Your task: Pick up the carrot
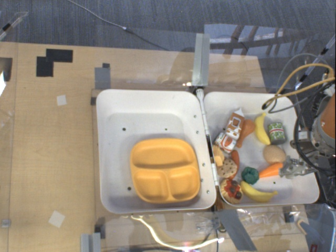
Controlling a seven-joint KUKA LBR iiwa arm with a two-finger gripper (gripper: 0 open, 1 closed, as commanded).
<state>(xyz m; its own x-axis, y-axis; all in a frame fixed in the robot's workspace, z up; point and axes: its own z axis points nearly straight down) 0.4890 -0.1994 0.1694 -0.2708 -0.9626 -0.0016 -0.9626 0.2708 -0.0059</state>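
Note:
The carrot (271, 170) is orange with a dark green leafy top (250, 175). It lies in the right bin (310, 196), pointing right, between a beige round item (274, 154) and a banana (258, 192). My gripper (292, 168) reaches in from the right, low in the bin, right at the carrot's orange tip. The carrot rests on the bin floor.
The right bin also holds a second banana (261, 128), a green can (276, 133), a white and orange carton (231, 132), a cookie (228, 167) and a small dish of toy food (231, 190). A yellow divided tray (165, 169) lies in the left bin (113, 119). Cables (294, 83) loop at the right.

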